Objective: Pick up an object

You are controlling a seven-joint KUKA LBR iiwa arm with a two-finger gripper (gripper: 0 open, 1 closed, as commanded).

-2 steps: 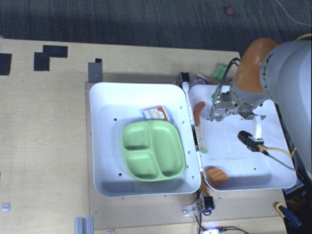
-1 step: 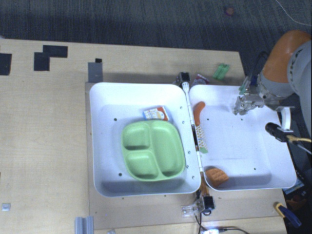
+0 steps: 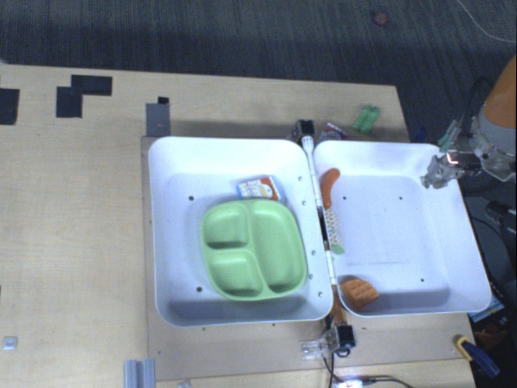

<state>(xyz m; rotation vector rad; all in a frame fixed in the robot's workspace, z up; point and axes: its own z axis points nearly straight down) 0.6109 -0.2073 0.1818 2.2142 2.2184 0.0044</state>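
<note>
Brown roll [image 3: 359,291] at right bin's [image 3: 404,217] near-left corner, well apart from jaws [image 3: 439,170]; their spread perhaps narrow, unclear.

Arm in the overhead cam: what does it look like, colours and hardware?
At the frame's right edge, an orange band tops a grey wrist section. Below it the gripper is small, metallic grey with dark parts and bright glints, too blurred for markings. No cable on the arm can be made out.
</note>
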